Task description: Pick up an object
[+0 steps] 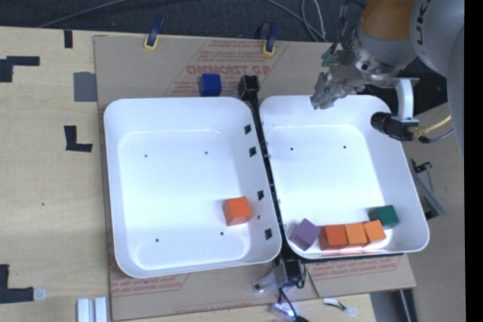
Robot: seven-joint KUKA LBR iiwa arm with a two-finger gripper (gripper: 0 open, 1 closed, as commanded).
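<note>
My gripper [323,99] hangs over the far rim of the right bin [332,162], near its back edge, with nothing visible between its fingers. In the near right corner of that bin several blocks lie in a row: a purple block [305,233], two orange blocks [333,237] [355,234], a lighter orange block [374,231] and a green block [386,216]. The left bin [151,162] holds one orange block [237,210] toward its near right side. All blocks are far from the gripper.
A blue block [210,84] sits on the cardboard behind the left bin. Black clips [247,87] join the bins along the middle seam. Cables run across the dark floor at the back. Blue clamps [155,33] hold the cardboard's far edge.
</note>
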